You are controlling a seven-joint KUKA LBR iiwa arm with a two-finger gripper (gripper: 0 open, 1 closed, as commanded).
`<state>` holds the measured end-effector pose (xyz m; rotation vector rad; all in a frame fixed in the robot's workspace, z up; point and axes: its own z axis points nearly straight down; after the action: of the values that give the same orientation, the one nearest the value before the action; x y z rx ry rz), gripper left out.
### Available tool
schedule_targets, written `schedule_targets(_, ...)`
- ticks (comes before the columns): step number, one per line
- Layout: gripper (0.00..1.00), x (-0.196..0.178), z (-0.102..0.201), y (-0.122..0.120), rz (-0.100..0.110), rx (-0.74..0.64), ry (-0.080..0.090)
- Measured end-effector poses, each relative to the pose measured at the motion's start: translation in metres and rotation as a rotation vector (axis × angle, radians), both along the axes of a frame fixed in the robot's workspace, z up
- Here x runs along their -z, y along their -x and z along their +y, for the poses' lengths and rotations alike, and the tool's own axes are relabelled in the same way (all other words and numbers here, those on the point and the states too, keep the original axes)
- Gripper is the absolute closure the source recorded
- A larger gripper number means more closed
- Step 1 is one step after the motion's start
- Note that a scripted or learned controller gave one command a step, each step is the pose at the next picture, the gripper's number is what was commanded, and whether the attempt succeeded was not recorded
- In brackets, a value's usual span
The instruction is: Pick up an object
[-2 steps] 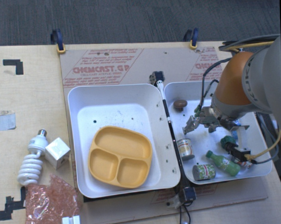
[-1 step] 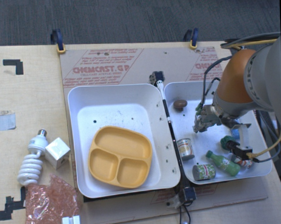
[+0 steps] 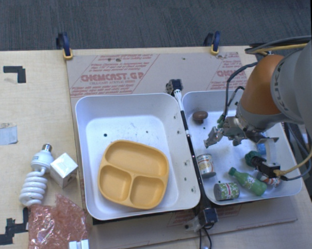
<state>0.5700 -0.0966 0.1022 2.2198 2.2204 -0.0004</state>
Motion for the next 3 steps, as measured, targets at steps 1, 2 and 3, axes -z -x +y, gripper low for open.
schedule_targets(1,0.00,0.009,-0.019,-0.082,0.000,-0.003,0.000)
schedule_targets(2,0.00,0.010,0.002,-0.024,0.001,0.001,-0.001)
schedule_targets(3,1.00,0.000,0.001,-0.024,0.000,0.001,0.000)
